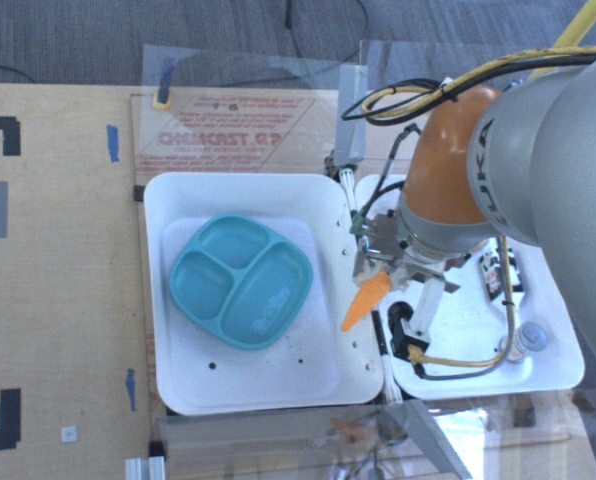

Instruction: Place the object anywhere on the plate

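Observation:
A teal plate (pixel 240 280) with three compartments lies in the left white bin (pixel 178 368). An orange carrot-shaped object (pixel 365 301) hangs tilted over the rims where the two bins meet, to the right of the plate and apart from it. Its upper end is between the fingers of my gripper (pixel 389 286), which is shut on it under the grey and orange wrist. The carrot's pointed tip points down-left towards the left bin.
The right white bin (pixel 568 368) holds a small clear, blue-capped item (pixel 531 340) and a dark patterned item (pixel 498 273), both partly hidden by the arm. A yellow cable (pixel 458 369) loops beneath the gripper. A clear panel and a cardboard sheet (pixel 228 133) lie behind the bins.

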Robot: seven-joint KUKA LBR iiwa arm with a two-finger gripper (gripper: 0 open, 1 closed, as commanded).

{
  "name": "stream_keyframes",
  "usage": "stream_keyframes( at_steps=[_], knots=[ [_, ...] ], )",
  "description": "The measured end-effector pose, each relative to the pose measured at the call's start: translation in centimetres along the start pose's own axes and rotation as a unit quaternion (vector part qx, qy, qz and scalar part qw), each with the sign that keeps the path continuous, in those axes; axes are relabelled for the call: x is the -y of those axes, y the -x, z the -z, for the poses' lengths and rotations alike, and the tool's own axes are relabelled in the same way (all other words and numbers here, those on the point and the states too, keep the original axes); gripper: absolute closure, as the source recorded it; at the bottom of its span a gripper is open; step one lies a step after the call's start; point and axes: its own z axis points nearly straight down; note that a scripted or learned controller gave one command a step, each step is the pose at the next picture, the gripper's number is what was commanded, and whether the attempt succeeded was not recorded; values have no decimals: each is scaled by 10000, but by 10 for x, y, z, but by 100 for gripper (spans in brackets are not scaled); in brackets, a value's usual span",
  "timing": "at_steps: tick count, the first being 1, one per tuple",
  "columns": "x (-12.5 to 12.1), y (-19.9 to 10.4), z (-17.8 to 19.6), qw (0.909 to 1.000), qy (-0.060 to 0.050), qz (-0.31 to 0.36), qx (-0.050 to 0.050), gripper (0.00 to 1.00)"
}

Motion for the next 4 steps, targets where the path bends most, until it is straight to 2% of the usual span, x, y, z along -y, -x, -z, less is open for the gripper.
stream_keyframes(
  at_steps=[1,2,3,4],
  knots=[
    [-18,-66,6,9998,1,200,2,100],
    [-27,-139,46,9993,4,370,2,100],
    [-72,-160,-19,9951,7,991,6,100],
    [-72,-161,-19,9950,2,999,4,0]
  ],
)
